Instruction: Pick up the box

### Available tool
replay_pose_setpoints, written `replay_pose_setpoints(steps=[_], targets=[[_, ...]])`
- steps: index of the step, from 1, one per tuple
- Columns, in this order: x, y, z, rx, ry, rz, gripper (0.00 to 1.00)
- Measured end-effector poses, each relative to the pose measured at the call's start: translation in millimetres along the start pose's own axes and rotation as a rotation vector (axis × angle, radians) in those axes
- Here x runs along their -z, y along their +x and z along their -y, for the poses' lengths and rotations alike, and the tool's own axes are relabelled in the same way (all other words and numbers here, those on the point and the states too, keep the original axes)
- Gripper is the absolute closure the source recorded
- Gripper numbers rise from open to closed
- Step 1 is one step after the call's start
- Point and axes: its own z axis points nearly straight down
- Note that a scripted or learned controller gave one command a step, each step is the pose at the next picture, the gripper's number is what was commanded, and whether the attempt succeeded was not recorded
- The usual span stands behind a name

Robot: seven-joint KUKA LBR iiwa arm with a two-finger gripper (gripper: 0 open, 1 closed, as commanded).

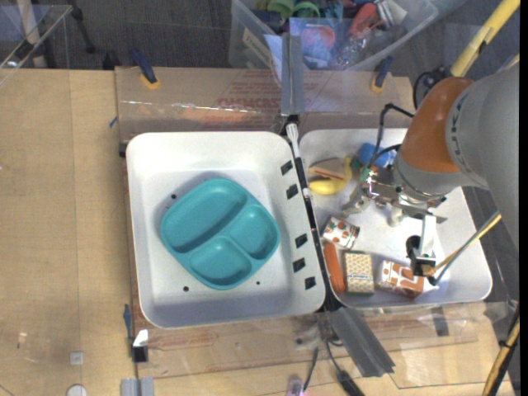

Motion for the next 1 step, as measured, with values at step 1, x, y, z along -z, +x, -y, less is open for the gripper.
replay_pose_setpoints(steps=[1], targets=[[9.9,-2.0,-0.8,-0.001,-0.001,0.003,1.00]])
